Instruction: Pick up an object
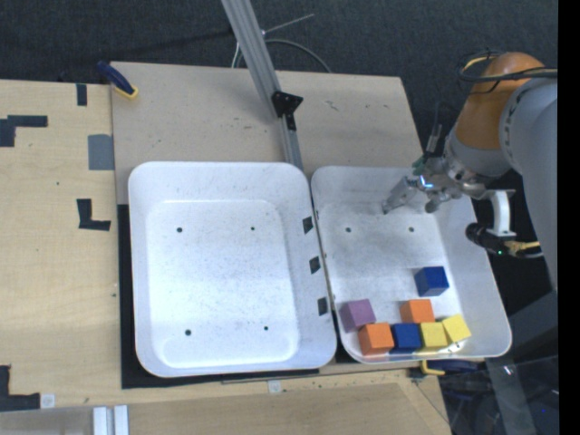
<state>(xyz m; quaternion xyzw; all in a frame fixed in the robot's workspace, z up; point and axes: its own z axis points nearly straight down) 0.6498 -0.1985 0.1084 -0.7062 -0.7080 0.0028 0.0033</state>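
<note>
Several small cubes lie in the right bin, grouped at its near end. A blue cube sits apart from the rest. Closer to the front are a purple cube, an orange cube, a second orange cube, a second blue cube and two yellow cubes. My gripper hangs over the far part of the right bin, well behind the cubes. It is open, with its fingers spread and nothing between them.
The left bin stands beside the right one, with black clips along the shared edge. A grey metal pole slants across the bench behind the bins. The arm's orange band is at the far right.
</note>
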